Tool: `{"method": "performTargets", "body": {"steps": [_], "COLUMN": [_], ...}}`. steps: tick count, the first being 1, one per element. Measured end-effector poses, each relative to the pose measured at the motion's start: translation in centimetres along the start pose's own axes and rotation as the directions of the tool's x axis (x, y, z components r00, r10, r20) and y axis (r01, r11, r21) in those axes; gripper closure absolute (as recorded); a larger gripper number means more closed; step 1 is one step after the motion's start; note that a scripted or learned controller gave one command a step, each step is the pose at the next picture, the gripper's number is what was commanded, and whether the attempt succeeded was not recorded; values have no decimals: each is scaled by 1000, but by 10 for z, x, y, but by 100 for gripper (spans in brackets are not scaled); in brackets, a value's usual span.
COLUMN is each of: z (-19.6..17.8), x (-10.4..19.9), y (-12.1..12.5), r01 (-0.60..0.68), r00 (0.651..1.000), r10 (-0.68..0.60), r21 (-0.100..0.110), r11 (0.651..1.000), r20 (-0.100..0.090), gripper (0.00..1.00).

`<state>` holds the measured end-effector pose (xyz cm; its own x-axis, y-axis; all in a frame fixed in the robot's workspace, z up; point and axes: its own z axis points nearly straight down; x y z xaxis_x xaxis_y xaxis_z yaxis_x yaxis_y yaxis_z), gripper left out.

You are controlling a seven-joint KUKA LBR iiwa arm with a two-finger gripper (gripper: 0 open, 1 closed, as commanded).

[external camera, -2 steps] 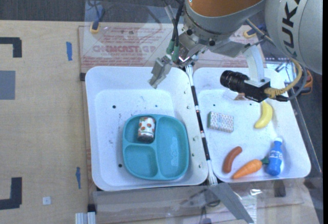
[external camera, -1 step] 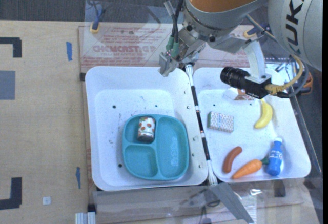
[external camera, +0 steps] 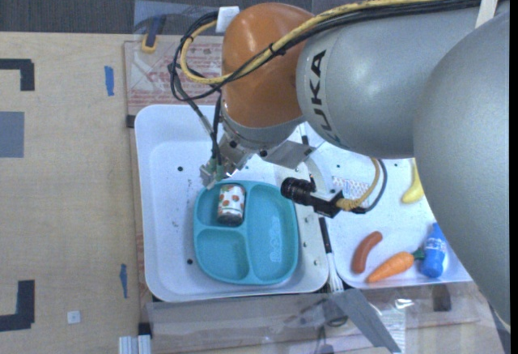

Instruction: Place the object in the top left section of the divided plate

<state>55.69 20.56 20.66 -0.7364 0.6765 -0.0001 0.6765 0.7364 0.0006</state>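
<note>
A blue divided plate (external camera: 271, 251) lies in the left white bin (external camera: 162, 215). A small white can with red spots and a dark lid (external camera: 230, 204) lies in the plate's top left section. My gripper (external camera: 213, 170) hangs just above and to the left of the can, at the plate's upper left rim. The arm's orange band and grey wrist cover most of it from above.
The right bin (external camera: 405, 223) holds a sausage (external camera: 366, 250), a carrot (external camera: 392, 265), a blue item (external camera: 434, 255) and a yellow item (external camera: 413, 186). A black cylinder on the wrist (external camera: 303, 193) sticks out over the plate's right edge. Wooden bench top extends left.
</note>
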Motion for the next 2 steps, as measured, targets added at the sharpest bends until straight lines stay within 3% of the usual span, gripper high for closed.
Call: {"method": "performTargets", "body": {"steps": [1,2], "z": [-145,-29], "x": [-89,-17], "y": [24,39], "r01": [150,244], "r00": [989,970], "r10": [-150,-244], "r21": [-3,-2], "r11": [989,970], "r20": [4,2], "gripper": [100,100]}}
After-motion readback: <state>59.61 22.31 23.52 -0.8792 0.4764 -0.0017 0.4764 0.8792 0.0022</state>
